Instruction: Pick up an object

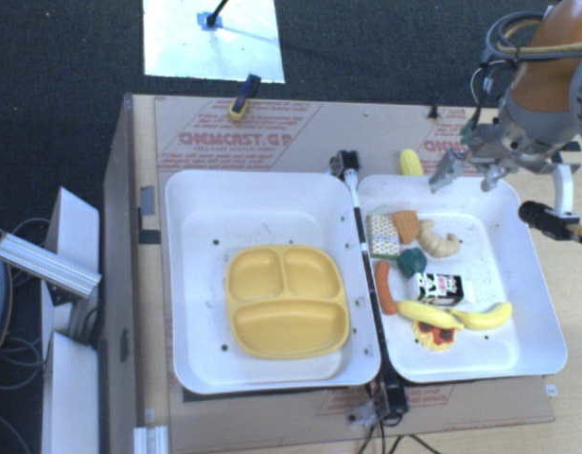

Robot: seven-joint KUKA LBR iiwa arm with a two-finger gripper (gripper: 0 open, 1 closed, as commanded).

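My gripper (pixel 470 174) hangs over the far edge of the right bin (pixel 529 282), open, with nothing between its fingers. Below it in that bin lie toy foods: a croissant (pixel 441 243), an orange block (pixel 406 225), a checkered packet (pixel 383 235), a green piece (pixel 411 261), a black-and-white carton (pixel 439 288), a red sausage (pixel 385 288), two bananas (pixel 429 313) (pixel 487 317) and a pizza-like piece (pixel 434 337). A yellow corn cob (pixel 411 164) rests at the bin's far rim, left of the gripper.
The left bin (pixel 201 244) holds a yellow divided plate (pixel 287 301). A black clamp (pixel 345 165) sits where the two bins meet at the back. A yellow-and-black tool (pixel 243 97) lies on the board behind the bins.
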